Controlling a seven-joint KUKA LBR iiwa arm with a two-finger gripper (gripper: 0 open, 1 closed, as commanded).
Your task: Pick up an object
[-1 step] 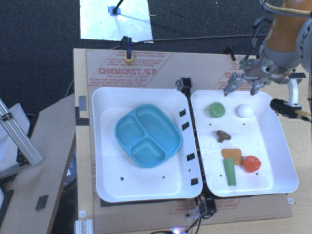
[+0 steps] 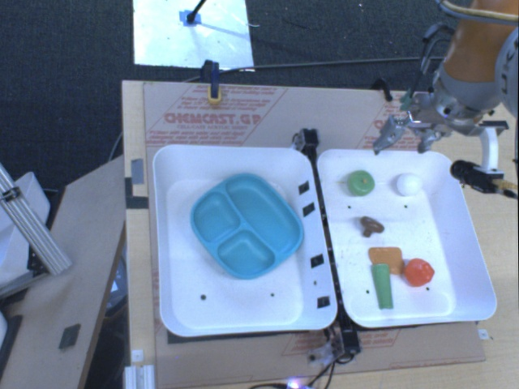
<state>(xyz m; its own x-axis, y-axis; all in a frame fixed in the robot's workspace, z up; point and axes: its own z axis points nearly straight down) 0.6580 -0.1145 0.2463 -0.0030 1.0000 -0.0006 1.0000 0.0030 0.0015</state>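
The right bin point(image 2: 466, 217) holds a green round fruit point(image 2: 360, 182), a white ball point(image 2: 408, 184), a small brown piece point(image 2: 371, 226), an orange block point(image 2: 386, 257), a green stick point(image 2: 383, 286) and a red-orange fruit point(image 2: 418, 272). My gripper point(image 2: 405, 135) hangs above the bin's far rim, up and right of the green fruit, apart from all of them. Its two fingers stand spread with nothing between them.
The left bin point(image 2: 174, 217) carries a blue divided plate point(image 2: 246, 225). A black hinge strip point(image 2: 315, 217) runs between the bins. A yellow and blue clamp point(image 2: 212, 83) sits on the board's far edge. Grey rails point(image 2: 32, 225) lie at the left.
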